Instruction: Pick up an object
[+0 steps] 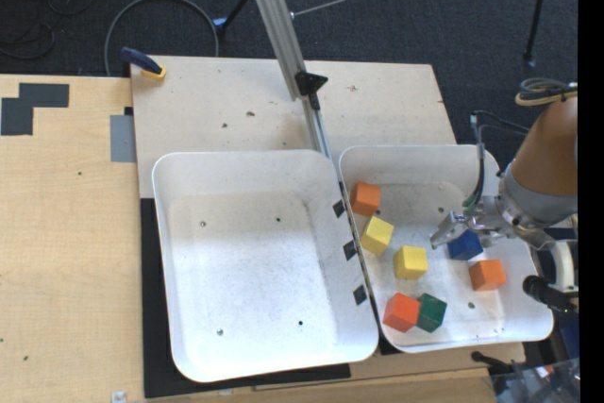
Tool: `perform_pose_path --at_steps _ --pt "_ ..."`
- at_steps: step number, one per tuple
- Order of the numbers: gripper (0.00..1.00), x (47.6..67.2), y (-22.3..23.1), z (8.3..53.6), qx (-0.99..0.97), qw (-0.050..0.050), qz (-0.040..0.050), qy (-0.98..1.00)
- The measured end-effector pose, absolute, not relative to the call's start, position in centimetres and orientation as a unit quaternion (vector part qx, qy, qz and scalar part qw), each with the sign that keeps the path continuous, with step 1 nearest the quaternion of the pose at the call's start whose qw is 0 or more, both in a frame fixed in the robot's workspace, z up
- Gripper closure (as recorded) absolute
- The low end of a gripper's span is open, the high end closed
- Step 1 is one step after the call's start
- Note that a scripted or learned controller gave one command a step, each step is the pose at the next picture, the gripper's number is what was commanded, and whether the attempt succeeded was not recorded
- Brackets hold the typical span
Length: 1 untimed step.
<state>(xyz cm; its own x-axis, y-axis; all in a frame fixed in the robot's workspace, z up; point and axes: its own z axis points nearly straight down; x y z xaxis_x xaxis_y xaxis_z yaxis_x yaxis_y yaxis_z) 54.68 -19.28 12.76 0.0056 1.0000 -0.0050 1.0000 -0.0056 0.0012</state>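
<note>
Several small blocks lie in the right bin [415, 160]: an orange one [366, 198] at the back left, two yellow ones [377, 234] [411, 261] in the middle, a red one [402, 311] touching a green one [431, 311] at the front, and another orange one [488, 274] at the right. A blue block [464, 247] sits right of centre. My gripper [462, 231] is low in this bin, directly over the blue block's back edge and touching or nearly touching it. The grey arm with its orange band [550, 146] reaches in from the right.
The left bin [189, 175] stands beside the right one, with black clips [347, 248] along the shared wall. A slanted metal bar [278, 24] rises behind the bins. The second orange block lies close to the gripper's right.
</note>
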Motion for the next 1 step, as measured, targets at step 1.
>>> perform_pose_path --at_steps 1 --pt "0.0 53.28 -18.6 9.1 0.708 0.001 0.0006 0.707"
